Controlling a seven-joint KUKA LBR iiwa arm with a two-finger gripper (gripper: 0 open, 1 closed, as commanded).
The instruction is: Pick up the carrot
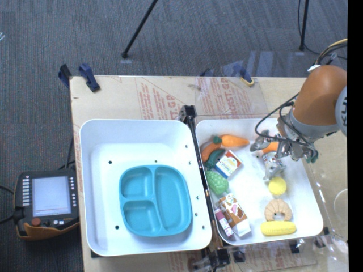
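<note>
Lying orange carrot (pixel 233 141), tapered rightward

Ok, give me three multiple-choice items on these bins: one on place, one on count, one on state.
1. The blue plate sits:
A. in the left bin
B. in the right bin
C. on the floor

2. The plate's sections number:
A. two
B. three
C. five

3. The carrot:
A. stands upright on the plate
B. lies on its side in the right bin
C. hangs off the bench edge

Key:
1 A, the plate rests on the left bin's floor.
2 B, one long section and two smaller ones show.
3 B, it lies flat near the right bin's far left corner, apart from the end effector.
</note>
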